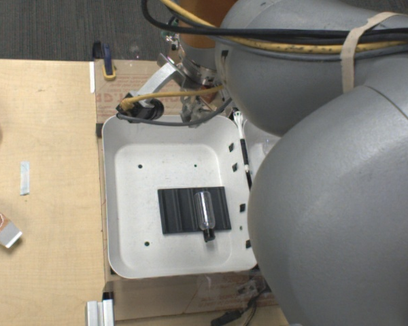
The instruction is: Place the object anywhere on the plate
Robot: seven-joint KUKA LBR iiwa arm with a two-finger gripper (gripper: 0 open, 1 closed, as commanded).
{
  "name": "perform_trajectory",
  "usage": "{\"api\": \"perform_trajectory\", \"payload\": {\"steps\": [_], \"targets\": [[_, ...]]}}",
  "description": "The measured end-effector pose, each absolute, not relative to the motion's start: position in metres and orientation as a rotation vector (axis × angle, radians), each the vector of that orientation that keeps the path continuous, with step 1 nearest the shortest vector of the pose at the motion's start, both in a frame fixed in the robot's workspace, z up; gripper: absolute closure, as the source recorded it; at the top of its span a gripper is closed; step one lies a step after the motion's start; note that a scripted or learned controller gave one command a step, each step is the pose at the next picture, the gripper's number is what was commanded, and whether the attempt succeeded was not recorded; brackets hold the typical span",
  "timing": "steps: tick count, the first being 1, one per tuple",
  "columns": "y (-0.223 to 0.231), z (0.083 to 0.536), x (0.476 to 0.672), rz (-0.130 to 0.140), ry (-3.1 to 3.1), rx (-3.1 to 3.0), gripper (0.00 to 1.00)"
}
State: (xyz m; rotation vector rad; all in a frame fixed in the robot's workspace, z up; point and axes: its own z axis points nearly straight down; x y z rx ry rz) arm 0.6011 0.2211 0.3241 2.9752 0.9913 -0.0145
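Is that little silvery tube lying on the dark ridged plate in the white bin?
Yes, the silvery tube lies on the right part of the dark ridged plate, which sits inside the white bin.

Clear tube [205,212] flat on black ribbed plate [180,210]

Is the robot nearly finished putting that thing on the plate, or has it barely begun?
It looks close to done. A small clear cylinder with a dark tip already lies on the dark ribbed plate in the white bin, its tip overhanging the plate's near edge. The gripper sits up at the bin's far rim, away from it. Nothing obvious remains except pulling the arm clear.
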Motion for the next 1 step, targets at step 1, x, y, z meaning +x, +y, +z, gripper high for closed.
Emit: {"api": "perform_trajectory", "payload": {"steps": [1], "targets": [[0.218,0.3315,0.6021,-0.021,0.983,2.976,1.0]]}}
